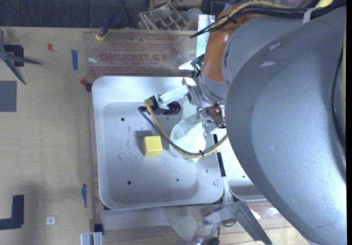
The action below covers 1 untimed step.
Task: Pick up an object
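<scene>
Presently logged, item 1: yellow cube (153, 145), flat on the floor of the view's left white bin (118, 186), approx. centre, clear of the walls. Item 2: grey KUKA arm (286, 128) w/ orange band (214, 54), over that bin's right side, near the cube but not touching it. Jaws: apart or together, cannot tell (wrist blocks them). Item 3: right bin (242, 182), mostly under the arm. Worktop (44, 139): pale.

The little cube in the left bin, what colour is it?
Yellow. The cube shows best in the camera view, on the floor of the white bin.
</scene>
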{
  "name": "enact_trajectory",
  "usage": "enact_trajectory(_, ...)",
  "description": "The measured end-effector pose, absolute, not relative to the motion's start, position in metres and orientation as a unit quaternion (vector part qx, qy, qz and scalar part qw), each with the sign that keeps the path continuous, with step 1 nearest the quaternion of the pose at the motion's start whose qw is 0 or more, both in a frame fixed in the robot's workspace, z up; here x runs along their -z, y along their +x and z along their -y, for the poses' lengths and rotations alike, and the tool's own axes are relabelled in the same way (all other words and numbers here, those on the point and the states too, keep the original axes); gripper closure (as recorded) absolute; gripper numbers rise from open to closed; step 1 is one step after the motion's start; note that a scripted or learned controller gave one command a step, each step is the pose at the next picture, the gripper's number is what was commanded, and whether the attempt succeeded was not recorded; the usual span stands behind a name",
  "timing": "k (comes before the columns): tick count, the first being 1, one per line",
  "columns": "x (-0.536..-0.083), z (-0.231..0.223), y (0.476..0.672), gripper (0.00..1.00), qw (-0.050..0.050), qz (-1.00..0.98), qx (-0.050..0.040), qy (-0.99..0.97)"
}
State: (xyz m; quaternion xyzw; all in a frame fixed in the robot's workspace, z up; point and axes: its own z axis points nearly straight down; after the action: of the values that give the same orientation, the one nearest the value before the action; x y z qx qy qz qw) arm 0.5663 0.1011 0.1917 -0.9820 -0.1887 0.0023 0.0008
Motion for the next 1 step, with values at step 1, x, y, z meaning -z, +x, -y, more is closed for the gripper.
enact_trajectory(1,-0.1896,-0.0473,0.5539,1.0,0.002,0.109,-0.0022,-0.994)
